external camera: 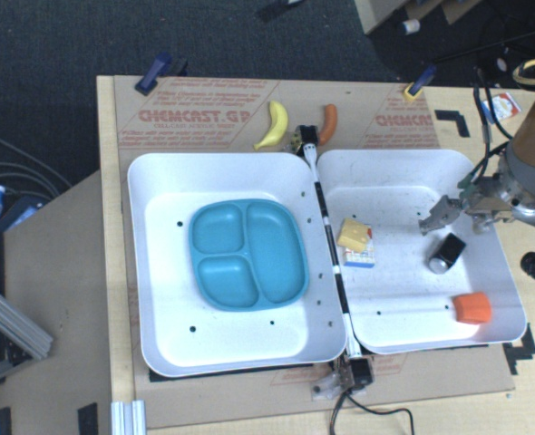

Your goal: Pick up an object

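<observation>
Orange plastic block lies at the lower right of the right white bin, nearest the lens. Above it a small dark cylinder rests just below the pincer, whose fingers stand apart and grip nothing. Nothing is lifted yet; closing and raising remain to be done.

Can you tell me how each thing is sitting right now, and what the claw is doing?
Plate: flat in left bin.
Box: lying in right bin, near divider.
Black can: on its side, below the claw.
Orange block: resting by the front right corner.
Claw: open, holding nothing.
</observation>
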Robot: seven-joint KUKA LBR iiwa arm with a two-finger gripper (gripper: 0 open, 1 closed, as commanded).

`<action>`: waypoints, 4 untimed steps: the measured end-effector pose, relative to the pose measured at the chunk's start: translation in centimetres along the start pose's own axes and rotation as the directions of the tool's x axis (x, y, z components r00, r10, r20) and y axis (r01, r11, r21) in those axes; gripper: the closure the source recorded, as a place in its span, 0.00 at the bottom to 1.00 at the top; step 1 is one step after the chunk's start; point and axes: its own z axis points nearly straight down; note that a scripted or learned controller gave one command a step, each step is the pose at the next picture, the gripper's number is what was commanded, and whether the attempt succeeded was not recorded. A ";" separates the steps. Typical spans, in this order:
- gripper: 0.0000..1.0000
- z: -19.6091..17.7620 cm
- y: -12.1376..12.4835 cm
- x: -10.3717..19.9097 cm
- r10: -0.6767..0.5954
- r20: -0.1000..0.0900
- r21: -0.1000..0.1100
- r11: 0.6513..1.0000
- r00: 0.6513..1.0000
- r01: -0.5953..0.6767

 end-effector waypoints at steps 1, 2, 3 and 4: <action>0.00 10.1 -4.3 -4.6 -0.002 -0.002 -0.002 1.000 1.000 0.002; 1.00 9.2 -4.3 -4.7 0.000 0.000 -0.003 1.000 1.000 0.000; 0.00 9.2 -4.3 -4.7 0.000 0.000 -0.003 1.000 1.000 0.000; 1.00 8.2 -4.3 -4.7 0.000 0.001 -0.004 1.000 1.000 0.000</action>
